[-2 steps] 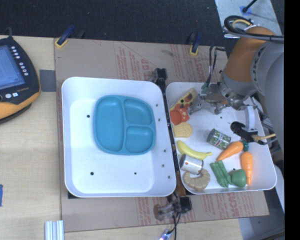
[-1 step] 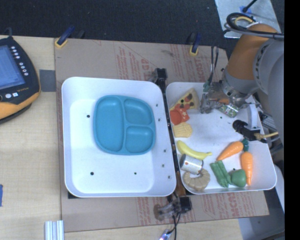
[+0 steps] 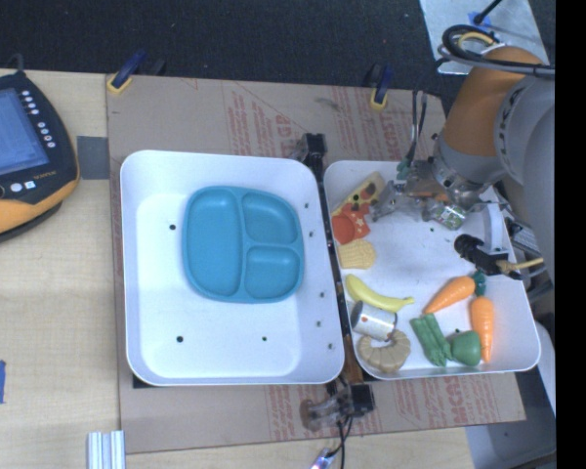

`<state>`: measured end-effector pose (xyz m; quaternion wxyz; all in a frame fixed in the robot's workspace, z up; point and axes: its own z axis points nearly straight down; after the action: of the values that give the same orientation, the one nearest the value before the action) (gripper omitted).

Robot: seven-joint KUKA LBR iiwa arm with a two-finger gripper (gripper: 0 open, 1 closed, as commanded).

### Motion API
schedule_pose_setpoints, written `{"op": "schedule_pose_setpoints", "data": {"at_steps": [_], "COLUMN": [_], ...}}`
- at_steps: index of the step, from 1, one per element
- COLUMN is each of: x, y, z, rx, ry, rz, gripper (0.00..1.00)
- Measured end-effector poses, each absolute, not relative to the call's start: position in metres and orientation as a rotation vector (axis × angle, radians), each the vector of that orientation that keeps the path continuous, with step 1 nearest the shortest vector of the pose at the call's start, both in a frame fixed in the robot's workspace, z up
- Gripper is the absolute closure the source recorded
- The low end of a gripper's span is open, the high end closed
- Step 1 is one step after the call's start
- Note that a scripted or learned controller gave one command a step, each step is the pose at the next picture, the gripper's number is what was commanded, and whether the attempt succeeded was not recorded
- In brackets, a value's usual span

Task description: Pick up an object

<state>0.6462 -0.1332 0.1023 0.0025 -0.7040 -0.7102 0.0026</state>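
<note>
My gripper [image 3: 425, 203] hangs over the far part of the right bin [image 3: 410, 252], below the grey wrist and orange band. Toy foods lie in that bin. An orange-yellow wedge [image 3: 364, 191] and a red piece [image 3: 349, 226] sit just left of the gripper, with a yellow waffle-like piece [image 3: 357, 255] below them. Nearer the front are a banana [image 3: 376, 296], a silver can [image 3: 373, 322], a round tan biscuit [image 3: 384, 353], a green pod [image 3: 430, 341], a green pepper [image 3: 466, 348] and two carrots [image 3: 449, 293] [image 3: 481, 322]. Nothing shows in the gripper.
The left bin [image 3: 146, 262] holds a blue divided plate [image 3: 242, 243]. A black part of the arm [image 3: 481, 254] sticks out over the right bin's right side. A tablet in an orange case [image 3: 20, 154] lies at the far left. Clamps [image 3: 127, 69] [image 3: 379, 84] hold the board's far edge.
</note>
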Motion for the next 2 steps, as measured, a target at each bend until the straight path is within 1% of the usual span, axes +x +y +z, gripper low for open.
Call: {"op": "schedule_pose_setpoints", "data": {"at_steps": [1,2], "x": [0.656,0.61], "y": [-0.198,-0.129], "z": [0.092,0.092], "rx": [-2.219,-2.212], "ry": [-2.222,-2.226], "rz": [0.003,0.005], "gripper": [0.0,0.0]}}
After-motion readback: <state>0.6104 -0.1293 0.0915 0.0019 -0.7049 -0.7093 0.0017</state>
